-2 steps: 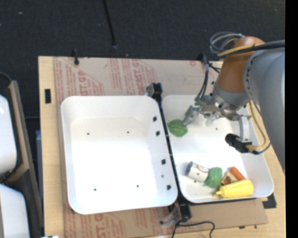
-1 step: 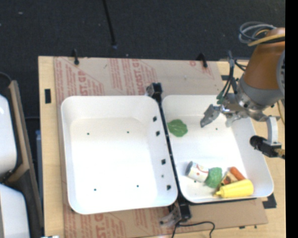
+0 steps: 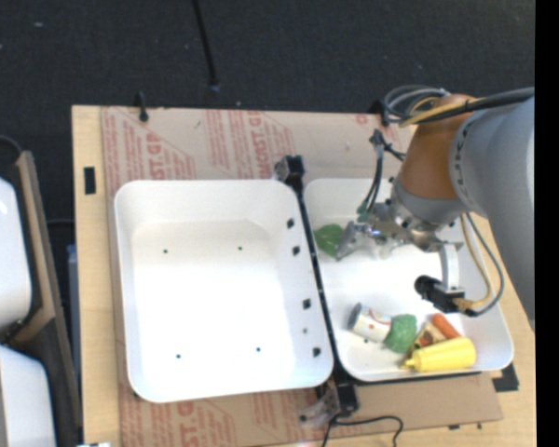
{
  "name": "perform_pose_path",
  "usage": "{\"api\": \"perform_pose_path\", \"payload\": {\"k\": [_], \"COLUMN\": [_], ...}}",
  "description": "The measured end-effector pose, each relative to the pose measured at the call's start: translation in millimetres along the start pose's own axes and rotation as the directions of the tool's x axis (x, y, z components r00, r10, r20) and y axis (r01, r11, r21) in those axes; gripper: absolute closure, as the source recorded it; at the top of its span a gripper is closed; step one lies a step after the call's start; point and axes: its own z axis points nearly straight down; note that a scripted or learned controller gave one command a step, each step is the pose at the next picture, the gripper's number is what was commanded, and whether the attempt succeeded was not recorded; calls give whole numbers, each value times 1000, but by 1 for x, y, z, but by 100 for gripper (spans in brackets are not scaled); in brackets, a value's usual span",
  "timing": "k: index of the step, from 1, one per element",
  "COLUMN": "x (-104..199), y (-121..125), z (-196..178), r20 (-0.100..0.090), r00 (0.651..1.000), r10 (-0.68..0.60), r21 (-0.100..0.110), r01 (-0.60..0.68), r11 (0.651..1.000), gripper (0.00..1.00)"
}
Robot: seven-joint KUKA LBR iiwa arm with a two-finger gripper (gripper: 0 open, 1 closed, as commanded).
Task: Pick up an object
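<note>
My gripper hangs low in the right bin, near its far left corner. A round green object lies just left of the gripper, touching it or almost so. Along the bin's near edge lie a small white cylinder with a red mark, a green lump, an orange piece and a yellow bottle-shaped toy. The grey arm with its orange band covers the bin's far right part.
The left bin sits beside the right one, and a black divider with clips runs between them. Both stand on a cardboard sheet. Cables loop beside the wrist.
</note>
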Motion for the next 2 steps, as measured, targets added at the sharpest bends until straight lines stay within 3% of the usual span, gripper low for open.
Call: {"api": "perform_pose_path", "payload": {"k": [1, 2], "x": [18, 14], "y": [34, 21], "z": [9, 8], "r20": [1, 2], "r00": [1000, 1000], "r10": [0, 2], "r21": [-9, -9], "r01": [0, -1], "r11": [1000, 1000], "gripper": [0, 0]}}
